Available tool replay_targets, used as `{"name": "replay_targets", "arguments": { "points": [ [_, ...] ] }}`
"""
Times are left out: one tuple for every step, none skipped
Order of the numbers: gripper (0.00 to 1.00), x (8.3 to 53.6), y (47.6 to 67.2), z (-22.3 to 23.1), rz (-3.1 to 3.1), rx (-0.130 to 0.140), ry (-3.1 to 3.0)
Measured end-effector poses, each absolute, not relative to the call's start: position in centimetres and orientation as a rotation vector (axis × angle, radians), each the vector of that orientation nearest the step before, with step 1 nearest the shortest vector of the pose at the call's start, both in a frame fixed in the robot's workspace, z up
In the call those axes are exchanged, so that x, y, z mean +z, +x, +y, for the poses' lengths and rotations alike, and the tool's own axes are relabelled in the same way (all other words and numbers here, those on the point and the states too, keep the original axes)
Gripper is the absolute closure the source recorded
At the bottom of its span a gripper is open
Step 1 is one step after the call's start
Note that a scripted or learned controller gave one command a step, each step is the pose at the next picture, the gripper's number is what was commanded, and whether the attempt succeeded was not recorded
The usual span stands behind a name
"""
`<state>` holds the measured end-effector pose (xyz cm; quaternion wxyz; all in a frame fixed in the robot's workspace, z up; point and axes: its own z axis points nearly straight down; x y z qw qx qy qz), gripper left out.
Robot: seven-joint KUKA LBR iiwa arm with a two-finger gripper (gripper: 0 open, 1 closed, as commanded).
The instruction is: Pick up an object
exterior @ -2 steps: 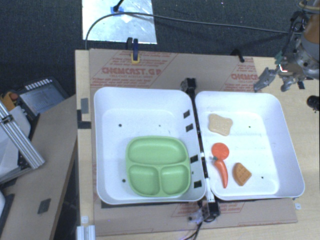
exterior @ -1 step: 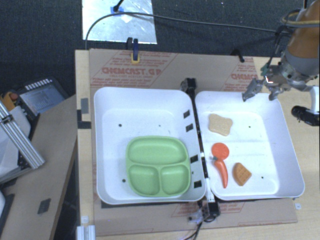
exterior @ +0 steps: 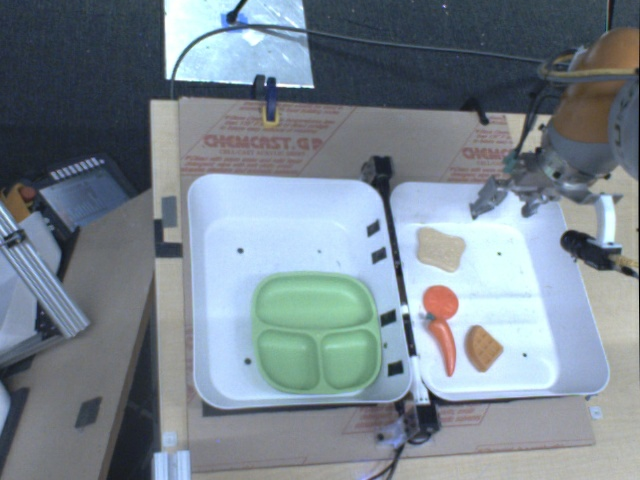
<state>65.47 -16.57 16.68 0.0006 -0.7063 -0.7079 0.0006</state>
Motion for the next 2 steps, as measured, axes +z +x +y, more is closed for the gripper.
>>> {"name": "replay_targets", "arguments": {
  "points": [
    [0.00,10.4,65.5,-16.8,-2.222,0.003,-2.218],
    [1.00,12.0,65.8,-16.8,-2.228,-0.004,-2.221]
  ]
}}
